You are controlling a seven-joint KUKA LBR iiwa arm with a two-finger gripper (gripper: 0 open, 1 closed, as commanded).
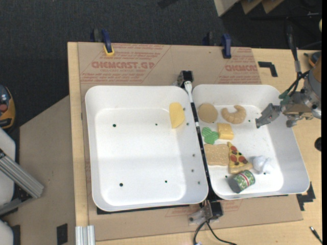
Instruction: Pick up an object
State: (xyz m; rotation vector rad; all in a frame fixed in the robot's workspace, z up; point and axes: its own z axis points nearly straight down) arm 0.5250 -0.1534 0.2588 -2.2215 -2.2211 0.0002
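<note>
One pale yellow block [177,115] in left bin [102,152].

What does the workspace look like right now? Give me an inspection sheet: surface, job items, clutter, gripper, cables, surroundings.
Surface: brown board carrying the left bin and the right bin side by side.
Job's things, left bin: one yellow piece by the right wall.
Job's things, right bin: round cookie, croissant, green piece, yellow cube, bread slice, pizza slice, can, small grey-white item.
Clutter: nothing seen.
Gripper: gripper over the right bin's upper right, nothing visibly held.
Cables: black cable at the board's near edge.
Surroundings: blue clamps on the far edge; dark floor.
</note>
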